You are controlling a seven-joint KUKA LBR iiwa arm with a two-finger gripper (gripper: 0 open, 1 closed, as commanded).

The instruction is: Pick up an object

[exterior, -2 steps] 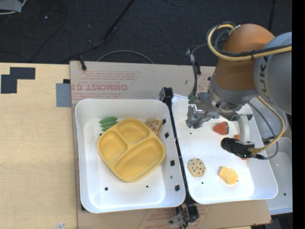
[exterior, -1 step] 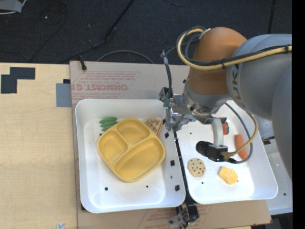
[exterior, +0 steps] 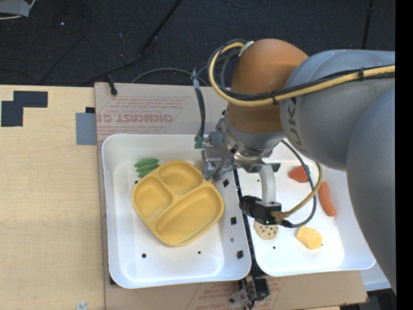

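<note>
My gripper hangs below the orange-banded wrist, over the far right part of the left bin. It sits right at the upper right rim of a yellow divided plate that lies in that bin. I see nothing held. A small green vegetable piece lies just left of the plate's far edge. The wrist and arm hide the far part of the right bin.
The right bin holds a red-orange piece, an orange carrot-like piece, a yellow chunk and a speckled cookie. The divider between the bins runs beneath the gripper. Cardboard lies behind the bins.
</note>
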